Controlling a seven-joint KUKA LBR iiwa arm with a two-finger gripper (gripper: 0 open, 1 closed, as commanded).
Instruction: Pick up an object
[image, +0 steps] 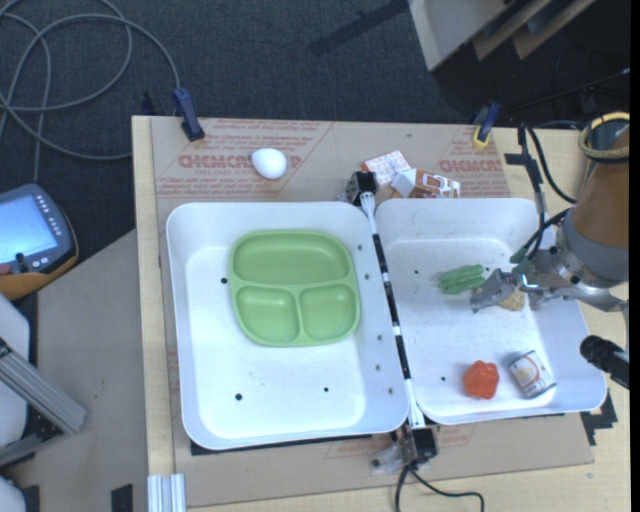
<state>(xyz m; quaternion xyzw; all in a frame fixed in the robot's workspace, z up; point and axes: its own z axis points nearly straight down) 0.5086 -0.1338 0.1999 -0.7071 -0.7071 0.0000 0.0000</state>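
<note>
Over right bin (440, 225), gripper (492, 293) low, just right of green object (460, 278); fingers' spread cannot tell, nothing seen between them. Best approach: centre over green object, descend straight, close across narrow side. Red object (481, 380) and small can (530, 373) near front edge, well apart. Green divided plate (295, 287) in left bin (200, 400), no obstruction. White egg (269, 162) on worktop (300, 135), far side.

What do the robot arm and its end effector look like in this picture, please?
The arm is a thick rounded cylinder, grey at its lower part, with a wide orange-brown band above the wrist and a light ring at its upper end. Black cables run along its side. The end effector is small, made of dark grey metal, with silver parts behind it.
</note>
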